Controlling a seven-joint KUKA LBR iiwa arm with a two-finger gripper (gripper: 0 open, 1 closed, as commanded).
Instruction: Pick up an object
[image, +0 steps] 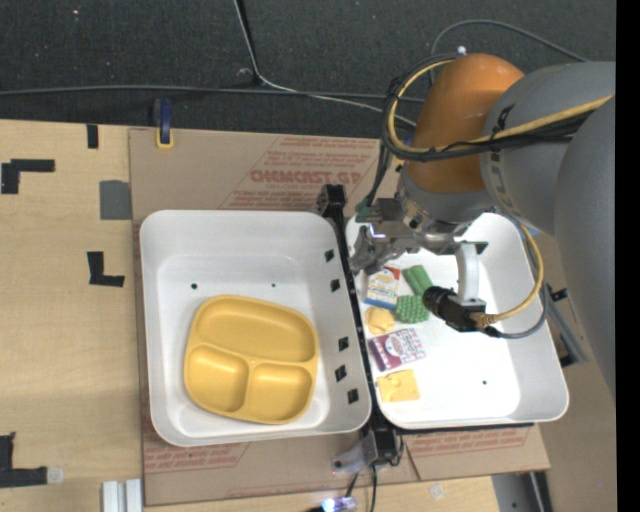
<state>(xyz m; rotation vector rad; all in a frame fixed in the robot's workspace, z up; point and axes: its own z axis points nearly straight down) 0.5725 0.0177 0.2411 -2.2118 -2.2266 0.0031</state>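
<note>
While the gripper (385, 248) sits low over small flat packets (397, 318) in the right bin (520, 390), finger state cannot be determined; a glossy yellow three-compartment tray (250, 357) occupies the left bin (165, 300).

Flat brown cardboard sheet with red printing (300, 175) laid over a pale wooden benchtop (60, 300) marked with black tape pieces (100, 268) and a grey patch (115, 199). Behind, dark textured floor (130, 45) crossed by a thin black cable (250, 60); a blue clamp (163, 117) at the cardboard's far edge.
</note>
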